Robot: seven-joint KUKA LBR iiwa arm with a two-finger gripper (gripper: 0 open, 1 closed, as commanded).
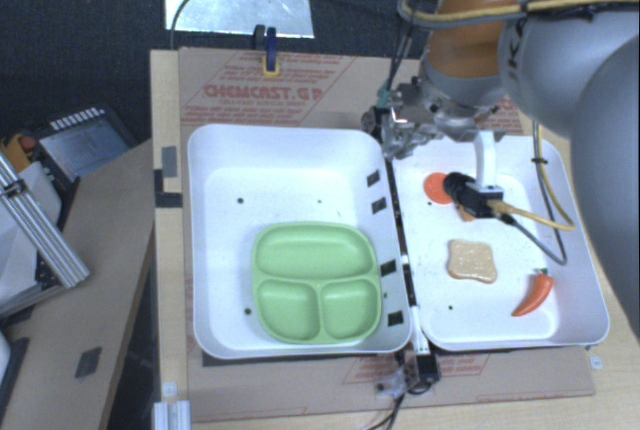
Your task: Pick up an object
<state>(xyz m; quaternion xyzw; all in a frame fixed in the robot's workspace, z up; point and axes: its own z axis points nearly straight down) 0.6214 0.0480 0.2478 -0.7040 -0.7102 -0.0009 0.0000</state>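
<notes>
In the right bin (580, 318) lie a tan slice of toast (471, 261), an orange-red chili pepper (533, 294) near the right wall, and a flat red disc (434, 186) partly hidden by the robot's hardware. My gripper (400, 133) hangs over the far left corner of the right bin, close to the divider between the bins, up and to the left of the red disc. The wrist and arm cover much of the gripper from above. No object shows between its tips.
The left bin (220, 168) holds a green divided plate (316, 280) in its near half. The big grey arm (580, 48) spans the right bin's far right side. A yellow cable (540, 218) loops above the bin floor by the toast.
</notes>
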